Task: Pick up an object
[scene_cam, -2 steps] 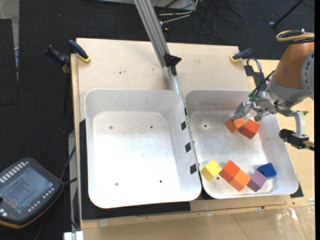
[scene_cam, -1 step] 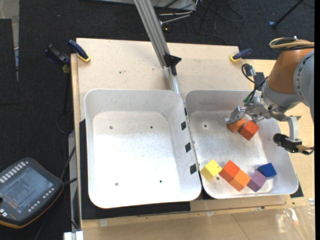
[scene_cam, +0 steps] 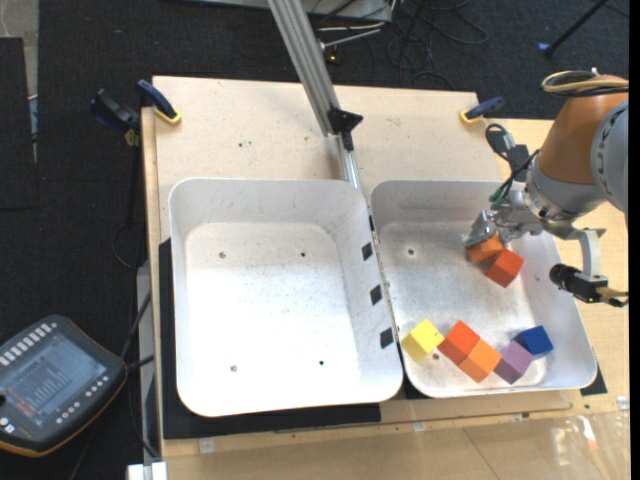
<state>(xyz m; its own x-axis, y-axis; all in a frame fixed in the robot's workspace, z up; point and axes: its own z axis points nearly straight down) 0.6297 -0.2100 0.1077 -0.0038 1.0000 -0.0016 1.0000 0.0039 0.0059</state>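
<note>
Yellow block [scene_cam: 422,339] near front rim; orange block [scene_cam: 497,260] touching fingers [scene_cam: 482,234].

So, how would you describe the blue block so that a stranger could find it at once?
Look at the right bin, the one the arm reaches into. Along its near edge lies a row of small blocks; the blue block is the one farthest right, just behind the purple block. It is the only blue one.
</note>
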